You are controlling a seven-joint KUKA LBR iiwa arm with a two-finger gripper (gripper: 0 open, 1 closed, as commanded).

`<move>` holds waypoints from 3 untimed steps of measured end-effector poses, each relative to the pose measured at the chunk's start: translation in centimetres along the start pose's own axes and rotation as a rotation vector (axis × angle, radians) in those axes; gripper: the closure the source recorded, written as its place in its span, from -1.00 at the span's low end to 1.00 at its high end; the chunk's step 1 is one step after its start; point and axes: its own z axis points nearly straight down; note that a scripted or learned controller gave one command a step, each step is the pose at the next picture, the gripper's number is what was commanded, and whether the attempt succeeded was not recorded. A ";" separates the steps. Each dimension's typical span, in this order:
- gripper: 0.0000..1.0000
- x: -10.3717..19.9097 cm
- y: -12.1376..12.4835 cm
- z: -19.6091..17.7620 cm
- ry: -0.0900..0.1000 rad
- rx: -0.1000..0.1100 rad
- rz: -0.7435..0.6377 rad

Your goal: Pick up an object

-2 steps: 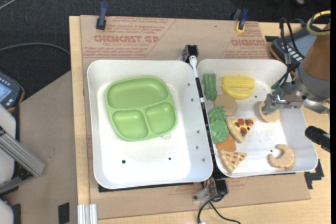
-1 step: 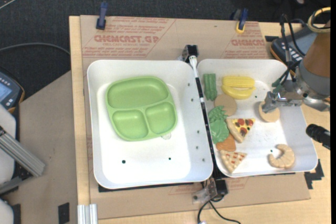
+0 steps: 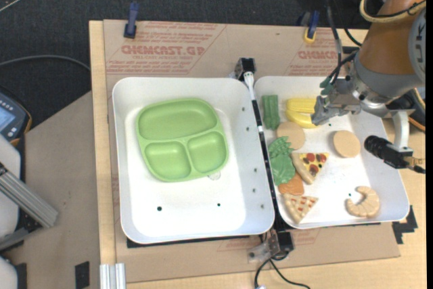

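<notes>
- Dark carpet surrounds a brown worktop [image 3: 176, 44] printed with red lettering, bearing two shallow white bins side by side.
- Jaws [image 3: 323, 107] hang over the right bin [image 3: 389, 210], toward its twelve o'clock side; whether they are apart or together I cannot tell, and nothing is visible between them.
- Just at their nine o'clock lies a yellow banana [image 3: 300, 111], near or touching the tips; contact is unclear.
- Grey arm [image 3: 385, 71] with its orange band reaches in from three o'clock, wrist bent down and leftward into the bin.
- Round tan biscuit [image 3: 346, 143] sits at five o'clock of the jaws; another tan disc [image 3: 291, 135] lies under the banana's lower edge.
- Green pod [image 3: 270, 110] and a leafy green piece [image 3: 281, 158] line the bin's nine o'clock wall.
- Pizza slice [image 3: 311, 165] sits mid-bin, a second slice [image 3: 300, 206] at six o'clock, a croissant [image 3: 364, 202] toward five o'clock.
- Left bin [image 3: 128, 199] holds a green divided plate [image 3: 181, 139].
</notes>
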 end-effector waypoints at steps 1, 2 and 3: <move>1.00 -5.7 -2.1 2.1 -0.002 0.010 0.013; 1.00 3.3 -4.0 1.8 0.005 0.009 0.000; 1.00 9.3 -7.6 1.8 0.004 0.012 0.002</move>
